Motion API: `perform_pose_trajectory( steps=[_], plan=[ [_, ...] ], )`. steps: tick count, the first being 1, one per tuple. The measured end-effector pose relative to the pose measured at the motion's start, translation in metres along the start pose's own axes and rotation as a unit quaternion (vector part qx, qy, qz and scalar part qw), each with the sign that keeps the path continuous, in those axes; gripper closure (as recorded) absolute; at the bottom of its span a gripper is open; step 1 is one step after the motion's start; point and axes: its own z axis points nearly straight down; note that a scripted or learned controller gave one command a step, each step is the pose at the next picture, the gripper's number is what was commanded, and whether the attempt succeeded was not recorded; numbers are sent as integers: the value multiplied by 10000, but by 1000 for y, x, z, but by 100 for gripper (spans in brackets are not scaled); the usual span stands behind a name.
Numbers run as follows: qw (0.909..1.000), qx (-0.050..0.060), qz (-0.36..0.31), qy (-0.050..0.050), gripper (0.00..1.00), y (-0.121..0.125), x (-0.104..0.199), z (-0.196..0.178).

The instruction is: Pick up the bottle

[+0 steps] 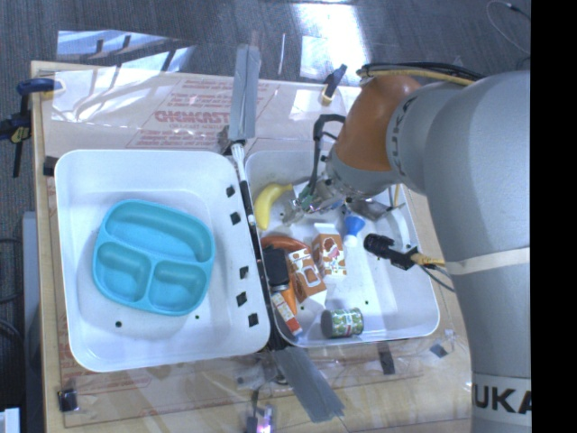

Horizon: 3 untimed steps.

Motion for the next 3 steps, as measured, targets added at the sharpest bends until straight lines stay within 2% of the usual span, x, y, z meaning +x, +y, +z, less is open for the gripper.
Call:
perform_pose_trajectory(
  steps=[1, 2, 3],
  plan=[
    [9752, -19, -2213, -30, 100, 3, -66, -83],
    [9752, -18, -2214, -29, 0, 3, -66, -83],
    [9752, -18, -2214, -29, 0, 3, -66, -83]
  ],
)
